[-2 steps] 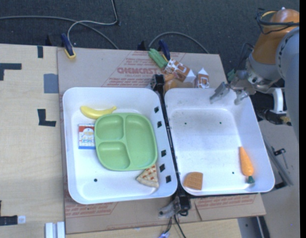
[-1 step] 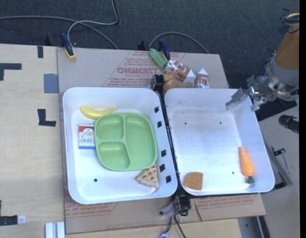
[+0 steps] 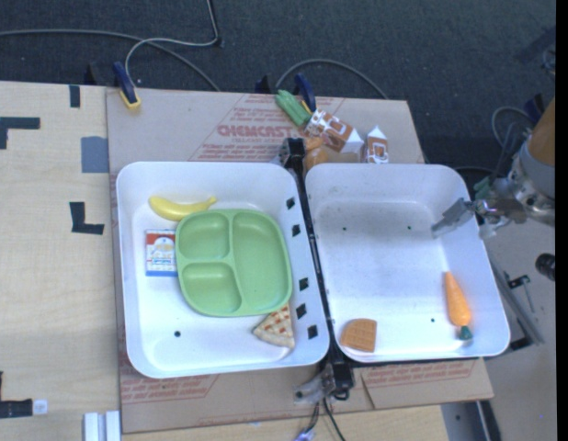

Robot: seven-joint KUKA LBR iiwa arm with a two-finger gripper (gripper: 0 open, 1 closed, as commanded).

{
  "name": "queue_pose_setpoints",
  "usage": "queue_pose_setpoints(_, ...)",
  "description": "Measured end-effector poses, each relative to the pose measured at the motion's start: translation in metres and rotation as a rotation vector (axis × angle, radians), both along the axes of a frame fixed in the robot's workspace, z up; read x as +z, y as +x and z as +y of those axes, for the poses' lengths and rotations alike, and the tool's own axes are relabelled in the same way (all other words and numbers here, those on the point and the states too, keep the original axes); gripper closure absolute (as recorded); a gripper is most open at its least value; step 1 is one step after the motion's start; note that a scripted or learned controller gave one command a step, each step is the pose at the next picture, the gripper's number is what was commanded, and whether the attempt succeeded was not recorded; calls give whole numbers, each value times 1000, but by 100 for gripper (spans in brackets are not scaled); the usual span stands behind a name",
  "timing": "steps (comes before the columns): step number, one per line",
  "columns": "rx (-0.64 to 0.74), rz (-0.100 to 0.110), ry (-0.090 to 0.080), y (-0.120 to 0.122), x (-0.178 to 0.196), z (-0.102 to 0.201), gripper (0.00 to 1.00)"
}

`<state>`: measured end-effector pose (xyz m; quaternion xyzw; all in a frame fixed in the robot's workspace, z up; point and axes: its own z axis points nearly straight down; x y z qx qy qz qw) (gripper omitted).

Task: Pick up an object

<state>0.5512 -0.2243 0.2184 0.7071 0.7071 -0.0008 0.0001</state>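
jaws (image 3: 460, 211) hover above right bin's (image 3: 394, 177) edge.

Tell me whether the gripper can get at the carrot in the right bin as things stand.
Probably yes. The carrot lies alone near the right wall of the right bin, nothing over or against it, and the gripper sits at that bin's upper right edge, just above it in the view.

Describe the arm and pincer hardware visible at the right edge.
The arm enters from the right: an orange band above a grey wrist. The pincer is grey metal with dark fittings and a small teal spot by its base. No markings are readable.
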Motion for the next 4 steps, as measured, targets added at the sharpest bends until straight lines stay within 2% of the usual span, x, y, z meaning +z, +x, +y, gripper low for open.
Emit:
queue_pose_setpoints(1, 1, 2, 1, 53, -64, 3, 0)
queue_pose_setpoints(2, 0, -1, 0, -20, -22, 0, 0)
queue_pose_setpoints(3, 2, 0, 2, 13, -42, 5, 0)
queue_pose_setpoints(4, 1, -1, 1, -5, -3, 1, 0)
